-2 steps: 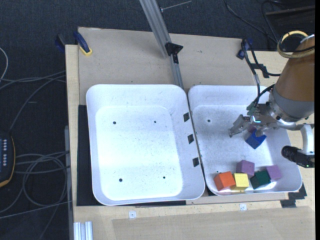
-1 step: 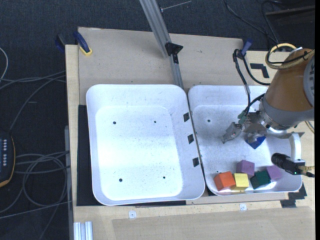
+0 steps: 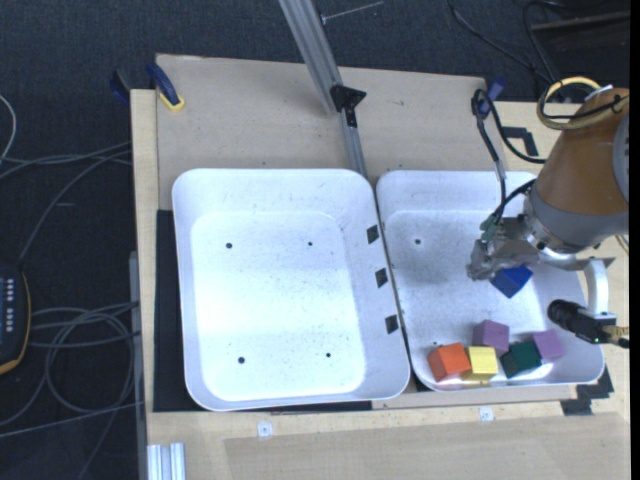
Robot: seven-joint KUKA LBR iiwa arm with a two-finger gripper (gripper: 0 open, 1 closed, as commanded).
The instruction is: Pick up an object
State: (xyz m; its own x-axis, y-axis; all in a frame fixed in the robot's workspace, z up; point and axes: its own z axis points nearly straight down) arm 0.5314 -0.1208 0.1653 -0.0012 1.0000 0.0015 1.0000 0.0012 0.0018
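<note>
On the wooden bench [image 3: 300, 108], two white bins [image 3: 200, 268] sit side by side.

Two bins sit side by side on the bench [image 3: 300, 108]. The left bin [image 3: 200, 298] lies beside the right bin [image 3: 420, 208], their inner walls touching. In the right bin, a row of blocks [image 3: 495, 353] lies along the near wall. Another block [image 3: 511, 281] sits behind that row, just beside the gripper [image 3: 487, 263]. The arm [image 3: 585, 183] reaches in from the right, above the right bin.
</note>
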